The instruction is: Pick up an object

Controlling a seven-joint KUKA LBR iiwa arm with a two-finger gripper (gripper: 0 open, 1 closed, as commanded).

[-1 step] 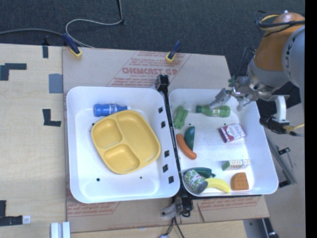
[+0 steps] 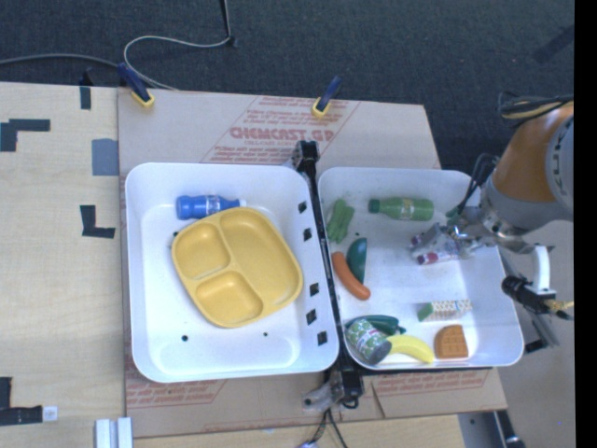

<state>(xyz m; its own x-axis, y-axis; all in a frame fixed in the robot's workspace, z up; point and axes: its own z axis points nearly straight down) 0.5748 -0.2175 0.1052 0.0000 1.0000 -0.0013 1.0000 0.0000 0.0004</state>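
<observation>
Gripper (image 2: 431, 246) | lowered into right bin (image 2: 485, 278) for a pick | finger state cannot be told | green bottle (image 2: 402, 209) just beyond, carrot (image 2: 351, 276) farther off, both left loose.

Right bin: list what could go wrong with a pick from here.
1. The gripper sits in the right bin away from most items; a blind close may catch nothing.
2. The can, banana and waffle crowd the near corner, so a grasp there could nudge neighbours or jam fingers.
3. The green bottle lies on its side and may roll if touched.
</observation>
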